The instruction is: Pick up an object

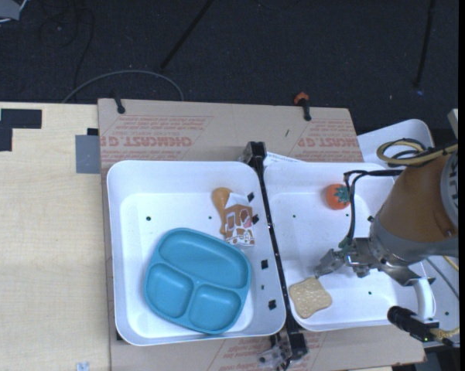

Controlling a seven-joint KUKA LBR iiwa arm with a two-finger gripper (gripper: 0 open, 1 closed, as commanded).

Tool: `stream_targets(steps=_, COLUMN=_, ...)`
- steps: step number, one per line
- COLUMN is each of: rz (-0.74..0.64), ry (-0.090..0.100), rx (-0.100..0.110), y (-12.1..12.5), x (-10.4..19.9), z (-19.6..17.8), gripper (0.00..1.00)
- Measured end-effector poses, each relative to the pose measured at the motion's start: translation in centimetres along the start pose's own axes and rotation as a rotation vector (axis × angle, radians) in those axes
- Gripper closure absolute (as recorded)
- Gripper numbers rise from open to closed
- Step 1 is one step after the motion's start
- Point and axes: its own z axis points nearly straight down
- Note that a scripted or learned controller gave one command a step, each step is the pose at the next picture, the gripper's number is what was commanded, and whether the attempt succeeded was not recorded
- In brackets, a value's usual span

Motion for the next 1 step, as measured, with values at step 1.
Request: stream_targets(steps=1, rz=0.006, ry=-0.001, rx=-0.003, y=0.08, x=-0.18, z=-1.30, gripper=1.00)
